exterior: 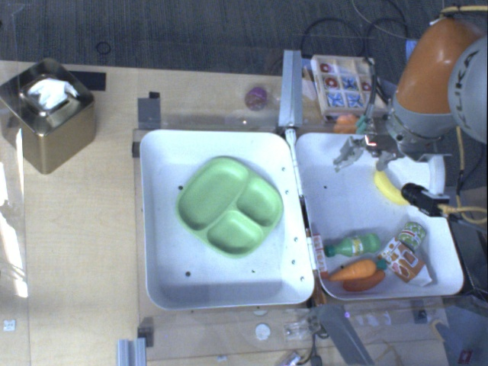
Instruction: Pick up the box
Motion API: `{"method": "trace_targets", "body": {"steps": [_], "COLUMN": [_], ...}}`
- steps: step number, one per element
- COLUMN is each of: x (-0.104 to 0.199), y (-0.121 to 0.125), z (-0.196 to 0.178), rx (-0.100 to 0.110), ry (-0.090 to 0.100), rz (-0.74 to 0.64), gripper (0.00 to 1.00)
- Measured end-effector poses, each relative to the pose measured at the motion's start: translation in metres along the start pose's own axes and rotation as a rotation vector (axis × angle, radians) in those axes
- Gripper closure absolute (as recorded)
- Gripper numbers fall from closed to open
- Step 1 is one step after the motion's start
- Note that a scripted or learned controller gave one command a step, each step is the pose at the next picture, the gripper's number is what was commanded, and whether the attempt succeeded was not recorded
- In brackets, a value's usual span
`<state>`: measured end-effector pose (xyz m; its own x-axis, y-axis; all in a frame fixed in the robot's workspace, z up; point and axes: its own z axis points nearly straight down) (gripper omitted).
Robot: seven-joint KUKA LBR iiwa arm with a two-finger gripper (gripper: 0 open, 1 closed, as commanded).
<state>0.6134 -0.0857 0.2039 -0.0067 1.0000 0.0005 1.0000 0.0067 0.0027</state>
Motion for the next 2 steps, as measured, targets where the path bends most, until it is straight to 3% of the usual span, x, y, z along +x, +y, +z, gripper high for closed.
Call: {"method": "trace_targets", "body": {"steps": [1, 2], "x": [-0.005, 0.007], "y": [-0.022, -0.079], "z": [0.108, 0.018], "rx": [-0.004, -0.005], "ry": [0.0, 0.0], "rz": [0.159, 0.272], "gripper": [0.0, 0.0]}}
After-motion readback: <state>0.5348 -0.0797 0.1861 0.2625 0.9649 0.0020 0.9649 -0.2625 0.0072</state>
